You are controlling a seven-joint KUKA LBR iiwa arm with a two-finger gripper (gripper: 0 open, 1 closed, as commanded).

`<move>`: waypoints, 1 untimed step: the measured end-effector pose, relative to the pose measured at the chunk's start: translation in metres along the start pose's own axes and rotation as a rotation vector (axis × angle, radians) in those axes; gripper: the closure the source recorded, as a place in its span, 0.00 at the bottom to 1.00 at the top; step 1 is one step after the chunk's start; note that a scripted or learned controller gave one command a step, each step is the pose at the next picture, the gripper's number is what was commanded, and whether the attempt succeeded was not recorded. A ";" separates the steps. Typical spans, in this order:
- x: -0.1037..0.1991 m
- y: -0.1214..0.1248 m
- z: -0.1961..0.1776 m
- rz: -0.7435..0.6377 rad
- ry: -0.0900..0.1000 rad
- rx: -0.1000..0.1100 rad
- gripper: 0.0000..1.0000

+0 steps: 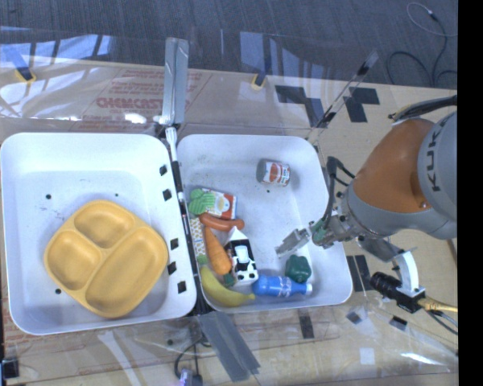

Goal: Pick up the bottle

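Note:
The bottle (282, 287) is blue with a pale label. It lies on its side along the front wall of the right bin (306, 147), its right end under a dark green vegetable (299, 268). My gripper (303, 238) hangs in the right bin near the right wall, a little behind the green vegetable and the bottle. Nothing shows in its grasp. The grey arm with its orange band (394, 179) reaches in from the right.
A banana (222, 291), a black-and-white cow-print carton (241, 260), a carrot (216, 252), a sausage (220, 223) and a small juice carton (213, 203) crowd the right bin's left side. A can (274, 173) lies at the back. The left bin holds a yellow divided plate (105, 256).

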State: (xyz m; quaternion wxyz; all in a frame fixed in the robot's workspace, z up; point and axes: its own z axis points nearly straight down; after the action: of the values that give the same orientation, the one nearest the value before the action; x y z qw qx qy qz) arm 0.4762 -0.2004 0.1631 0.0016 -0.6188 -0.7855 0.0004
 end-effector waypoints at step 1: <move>0.025 0.014 0.051 -0.379 -0.017 -0.015 0.00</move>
State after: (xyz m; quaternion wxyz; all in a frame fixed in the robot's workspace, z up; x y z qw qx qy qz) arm 0.4834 -0.1725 0.1123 -0.0098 -0.4597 -0.8880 -0.0007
